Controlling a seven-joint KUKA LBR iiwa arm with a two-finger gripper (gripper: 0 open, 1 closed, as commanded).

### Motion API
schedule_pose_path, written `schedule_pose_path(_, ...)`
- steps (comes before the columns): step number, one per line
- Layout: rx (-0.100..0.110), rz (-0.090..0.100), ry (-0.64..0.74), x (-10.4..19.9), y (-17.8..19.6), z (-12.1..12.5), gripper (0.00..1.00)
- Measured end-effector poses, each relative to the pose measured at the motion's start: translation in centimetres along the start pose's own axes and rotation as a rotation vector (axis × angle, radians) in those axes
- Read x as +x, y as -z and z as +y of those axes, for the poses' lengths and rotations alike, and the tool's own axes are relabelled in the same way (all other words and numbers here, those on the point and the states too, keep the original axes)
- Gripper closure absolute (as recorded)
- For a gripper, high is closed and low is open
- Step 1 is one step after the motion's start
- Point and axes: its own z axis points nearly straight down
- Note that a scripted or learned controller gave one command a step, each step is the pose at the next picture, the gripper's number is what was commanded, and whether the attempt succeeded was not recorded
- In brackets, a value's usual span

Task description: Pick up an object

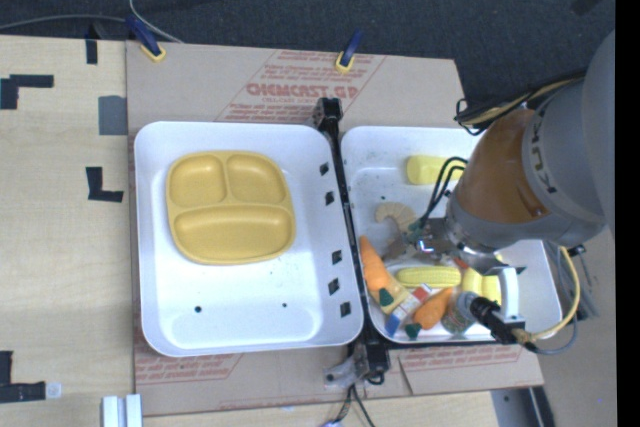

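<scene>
**Inspector A:** Camera view, looking down at a slant. Two white bins sit side by side on a cardboard sheet point(300, 90). The left bin point(160, 245) carries a yellow divided tray point(230, 205), lying flat in its upper half and nothing else of note. I judge it the drop side, kept bare so a picked item lands unobstructed.

**Inspector B:** And the right bin point(385, 150)?

**Inspector A:** The stock. Toy food is crowded at its near end: a carrot point(372, 267) by the divider, a corn cob point(428, 275) just beside it, a second small orange piece point(432, 310) and a few mixed bits touching one another. A yellow block point(425, 169) lies well apart near the far wall, and a tan piece point(395, 213) between. Any of these could serve as the object to pick.

**Inspector B:** Arm pose?

**Inspector A:** The arm point(560, 155) enters from the right, its orange band point(500, 180) over the right bin, wrist pitched down toward the heap. The gripper point(440, 250) sits low, right over the corn cob's upper edge.

**Inspector B:** Jaw state?

**Inspector A:** Cannot tell; the wrist covers that part. No item is visibly held. I judge the pick as not yet made, with the corn cob the likeliest target.
</scene>
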Motion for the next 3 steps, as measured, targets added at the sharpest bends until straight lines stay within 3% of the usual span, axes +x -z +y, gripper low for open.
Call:
schedule_pose_path(1, 0.003, 0.004, 0.002, 0.2, 0.9, 0.0, 1.00)
schedule_pose_path(2, 0.001, 0.001, 0.001, 0.0, 0.9, 0.0, 0.00)
schedule_pose_path(3, -0.009, -0.006, -0.003, 0.1, 0.1, -2.3, 0.00)
